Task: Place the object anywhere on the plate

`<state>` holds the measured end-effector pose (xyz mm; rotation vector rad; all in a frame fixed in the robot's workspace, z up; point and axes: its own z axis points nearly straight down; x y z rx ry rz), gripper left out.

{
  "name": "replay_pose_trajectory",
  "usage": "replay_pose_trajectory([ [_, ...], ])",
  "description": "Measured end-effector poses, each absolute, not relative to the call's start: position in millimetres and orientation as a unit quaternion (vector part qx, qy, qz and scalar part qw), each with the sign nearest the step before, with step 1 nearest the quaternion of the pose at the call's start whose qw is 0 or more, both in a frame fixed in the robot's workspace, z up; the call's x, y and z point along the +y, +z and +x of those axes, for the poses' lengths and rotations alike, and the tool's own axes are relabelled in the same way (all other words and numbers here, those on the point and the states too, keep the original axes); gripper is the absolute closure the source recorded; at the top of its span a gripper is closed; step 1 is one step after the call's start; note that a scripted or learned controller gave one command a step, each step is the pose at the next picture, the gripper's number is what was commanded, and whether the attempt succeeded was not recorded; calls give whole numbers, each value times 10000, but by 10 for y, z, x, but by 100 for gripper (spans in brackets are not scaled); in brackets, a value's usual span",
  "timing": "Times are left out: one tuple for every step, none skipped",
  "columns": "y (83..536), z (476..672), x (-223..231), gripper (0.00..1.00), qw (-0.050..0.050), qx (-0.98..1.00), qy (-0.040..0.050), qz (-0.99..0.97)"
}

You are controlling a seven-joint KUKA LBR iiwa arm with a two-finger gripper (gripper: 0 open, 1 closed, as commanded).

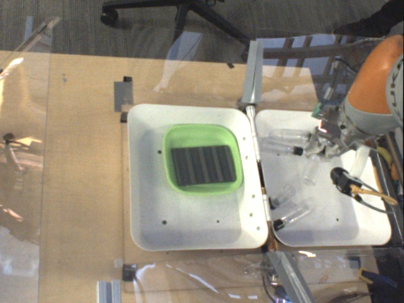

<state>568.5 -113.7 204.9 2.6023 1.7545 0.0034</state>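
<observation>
Small clear plastic tube [291, 216] lies nearest us in right white bin [372, 232]. Gripper [319, 145] hangs over more clear tubes [281, 145]; finger spread we cannot tell. We go slow, grab one tube mid-body, carry to green square plate [170, 150] in left white bin [145, 219].

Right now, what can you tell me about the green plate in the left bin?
The green plate is a light green, squarish dish with rounded corners and a raised rim; it looks like plastic. Its floor holds a dark grey ribbed insert. It lies flat, a little above the middle of the left bin, resting on the bin's white floor. Nothing else touches it, and the hand is over the other bin.
</observation>
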Motion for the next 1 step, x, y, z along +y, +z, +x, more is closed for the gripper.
replay_pose_trajectory([
  [2051,5686,-1137,0,17,5588,13,8293],
])
